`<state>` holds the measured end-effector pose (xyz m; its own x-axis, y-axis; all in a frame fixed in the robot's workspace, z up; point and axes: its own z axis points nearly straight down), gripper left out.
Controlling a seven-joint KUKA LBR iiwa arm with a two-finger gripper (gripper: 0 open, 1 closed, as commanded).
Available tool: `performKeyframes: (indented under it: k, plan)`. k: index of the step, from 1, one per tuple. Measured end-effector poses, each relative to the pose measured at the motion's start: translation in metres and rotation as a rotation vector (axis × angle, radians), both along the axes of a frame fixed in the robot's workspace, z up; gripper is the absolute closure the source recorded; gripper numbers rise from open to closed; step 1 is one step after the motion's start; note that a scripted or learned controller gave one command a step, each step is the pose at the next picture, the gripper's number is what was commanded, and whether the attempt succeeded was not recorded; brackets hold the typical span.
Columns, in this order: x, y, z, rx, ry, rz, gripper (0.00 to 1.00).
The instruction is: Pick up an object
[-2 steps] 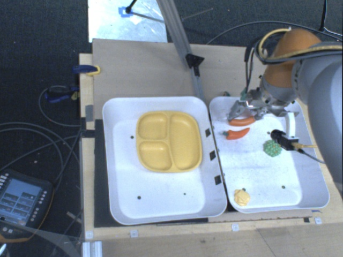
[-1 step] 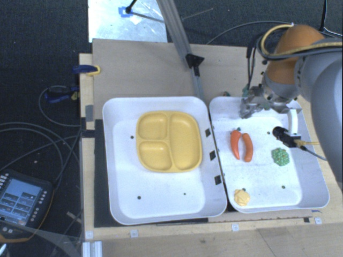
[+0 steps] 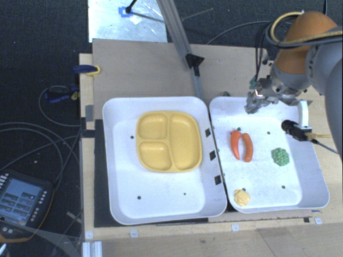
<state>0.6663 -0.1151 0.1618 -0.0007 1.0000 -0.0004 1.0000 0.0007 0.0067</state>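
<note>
Over far edge of right bin (image 3: 316,167), gripper (image 3: 252,107) hanging low, holding nothing visible; grip state impossible to tell. Orange carrot pair (image 3: 241,145) lying mid-bin, green broccoli (image 3: 280,156) sitting right of it, yellow piece (image 3: 242,197) resting at near edge. Yellow divided plate (image 3: 168,142) sitting in left bin (image 3: 123,191).

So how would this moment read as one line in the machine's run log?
gripper: over right bin's far edge, holding nothing | carrot, sausage, broccoli: lying in bin

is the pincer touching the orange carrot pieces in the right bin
Apart. The camera view shows the pincer near the right bin's far edge, with bare white floor between it and the carrot pieces lying lower down.
</note>
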Motion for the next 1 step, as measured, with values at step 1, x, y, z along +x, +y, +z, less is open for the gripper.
performKeyframes:
  k: [1]
  plan:
    - [0.0032,-0.002,0.0448,-0.001,-0.001,0.004,1.0]
